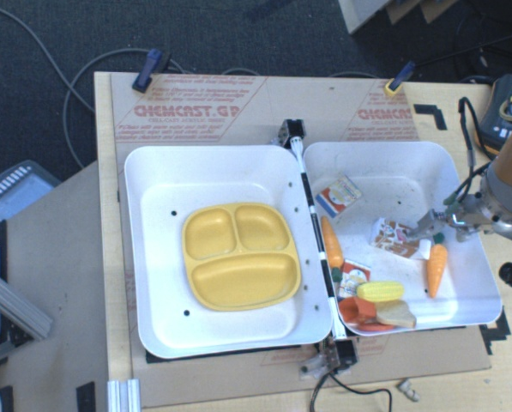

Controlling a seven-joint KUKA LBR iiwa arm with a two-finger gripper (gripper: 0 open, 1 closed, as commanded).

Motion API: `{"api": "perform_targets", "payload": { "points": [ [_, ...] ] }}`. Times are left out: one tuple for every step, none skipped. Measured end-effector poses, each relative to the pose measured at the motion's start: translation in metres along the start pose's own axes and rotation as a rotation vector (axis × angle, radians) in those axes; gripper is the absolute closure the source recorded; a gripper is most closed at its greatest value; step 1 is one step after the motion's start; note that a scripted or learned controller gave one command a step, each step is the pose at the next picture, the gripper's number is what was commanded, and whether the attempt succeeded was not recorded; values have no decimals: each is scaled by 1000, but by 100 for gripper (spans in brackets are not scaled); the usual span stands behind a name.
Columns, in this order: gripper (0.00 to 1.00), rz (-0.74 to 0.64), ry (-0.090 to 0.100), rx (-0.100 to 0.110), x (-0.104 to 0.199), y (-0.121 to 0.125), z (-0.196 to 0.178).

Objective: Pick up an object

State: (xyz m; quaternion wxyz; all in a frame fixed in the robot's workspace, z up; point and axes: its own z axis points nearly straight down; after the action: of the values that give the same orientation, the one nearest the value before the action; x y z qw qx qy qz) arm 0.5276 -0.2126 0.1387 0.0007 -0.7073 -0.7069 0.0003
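Note:
The right bin (393, 157) holds several small items. A short orange carrot (436, 269) lies near its right wall, and a printed packet (399, 239) lies just left of it. My gripper (437, 227) reaches in from the right, low over the bin, with its tip between the packet's right edge and the carrot's top end. I see nothing held in it. A long carrot (331, 244) lies along the bin's left wall. A small red and white box (338, 196) sits further back. Corn (380, 292), a bread slice (398, 317) and a red piece (357, 312) are piled at the front.
The left bin (153, 178) carries a yellow divided plate (238, 256). A small printed card (353, 275) lies by the corn. Clamps (148, 69) and cables run along the bench's back edge, and a black clip (293, 130) sits between the bins.

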Motion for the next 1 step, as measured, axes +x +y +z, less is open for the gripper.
{"api": "perform_targets", "payload": {
  "points": [
    [0,0,0,0,9,-22,55]
  ]
}}
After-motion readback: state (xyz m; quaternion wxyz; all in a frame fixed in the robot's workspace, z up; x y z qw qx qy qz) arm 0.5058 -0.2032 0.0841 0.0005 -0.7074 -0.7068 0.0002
